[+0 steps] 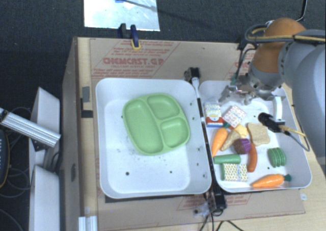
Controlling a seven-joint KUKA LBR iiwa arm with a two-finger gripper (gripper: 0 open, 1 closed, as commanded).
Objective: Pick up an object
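My gripper (235, 93) hangs over the far end of the right bin (304, 162), on the grey arm that comes in from the right. Nothing shows in its grasp. Just in front of it lie a white and red packet (213, 112) and a checked packet (234, 115). Further forward are a carrot (219, 140), a bread slice (259, 134), a purple eggplant (243, 146), a yellow wedge (240, 131), a green cucumber (226, 159), an orange stick (252, 157), a ridged green piece (276, 156), a patterned packet (235, 172) and a second carrot (268, 180).
The left bin (109, 174) holds a green divided plate (155, 123). A black divider (202, 128) runs between the two bins. Brown cardboard (137, 59) lies under them, with a blue and yellow clamp (130, 32) at its far edge.
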